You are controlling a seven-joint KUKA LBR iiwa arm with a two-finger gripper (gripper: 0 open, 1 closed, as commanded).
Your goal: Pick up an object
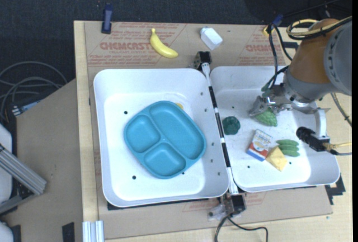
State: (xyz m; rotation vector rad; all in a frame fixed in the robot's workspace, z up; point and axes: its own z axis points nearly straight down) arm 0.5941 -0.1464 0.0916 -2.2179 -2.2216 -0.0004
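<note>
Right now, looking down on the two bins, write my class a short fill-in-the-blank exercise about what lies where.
1. The blue divided tray lies in the ____ bin.
2. The banana lying outside the bins is coloured ____.
3. The gripper hangs over the ____ bin.
4. The dark green ball lies ____ of the small carton.

Missing words: left; yellow; right; left

Open floor around the dark green lump (230, 124); toys (274, 151) crowded toward the right bin's (246, 81) front.

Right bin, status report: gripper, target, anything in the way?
Gripper low in right bin, at light green object; grasp unconfirmed. Dark green ball, small carton, yellow wedge lying nearby, apart.
</note>
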